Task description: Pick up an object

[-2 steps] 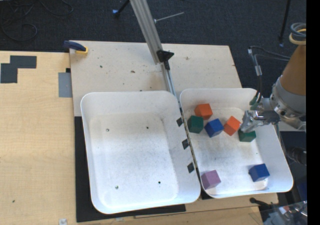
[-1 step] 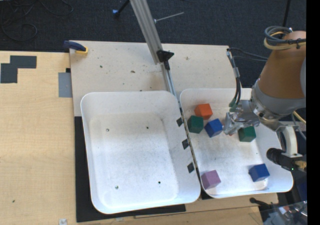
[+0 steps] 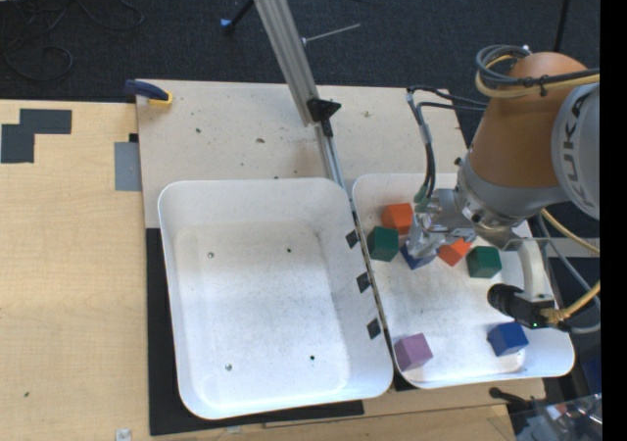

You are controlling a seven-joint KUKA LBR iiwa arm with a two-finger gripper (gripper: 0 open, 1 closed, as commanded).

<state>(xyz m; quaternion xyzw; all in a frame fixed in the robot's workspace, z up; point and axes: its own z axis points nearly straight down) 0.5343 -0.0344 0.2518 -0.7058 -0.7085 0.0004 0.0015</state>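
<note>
My gripper (image 3: 424,238) hangs low over the right bin (image 3: 460,370), near its far left part. Right under its tip lies a small blue piece (image 3: 413,256), partly hidden by the gripper. Around it sit an orange block (image 3: 397,216), a dark green block (image 3: 382,244), a small orange block (image 3: 453,254) and a green block (image 3: 484,262). Nearer the front of the same bin lie a blue block (image 3: 506,338) and a purple block (image 3: 412,351).
The left bin (image 3: 196,233) stands beside the right one, with black clips along their shared wall (image 3: 362,282). A slanted metal bar (image 3: 289,47) rises behind the bins. The arm's grey and orange body (image 3: 524,145) overhangs the right bin's far right.
</note>
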